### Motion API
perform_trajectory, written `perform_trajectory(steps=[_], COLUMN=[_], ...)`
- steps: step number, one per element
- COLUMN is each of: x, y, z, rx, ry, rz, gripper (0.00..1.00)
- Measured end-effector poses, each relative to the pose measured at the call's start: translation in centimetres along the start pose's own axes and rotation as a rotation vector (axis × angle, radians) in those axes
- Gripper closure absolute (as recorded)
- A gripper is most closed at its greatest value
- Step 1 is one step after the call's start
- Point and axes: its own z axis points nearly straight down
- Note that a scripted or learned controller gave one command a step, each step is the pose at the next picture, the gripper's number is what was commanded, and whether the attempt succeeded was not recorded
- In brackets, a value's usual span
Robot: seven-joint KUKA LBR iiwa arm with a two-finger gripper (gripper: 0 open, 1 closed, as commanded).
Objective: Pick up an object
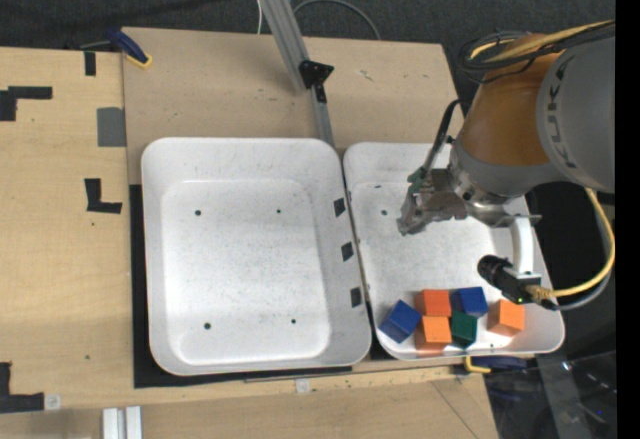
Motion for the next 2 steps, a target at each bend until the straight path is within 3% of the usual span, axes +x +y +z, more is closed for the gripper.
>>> perform_trajectory(steps=[2], x=[10.4], y=[-2.4], z=[-1.7], rx=[-0.002], ry=[0.0], rz=[-0.003], gripper=[1.0])
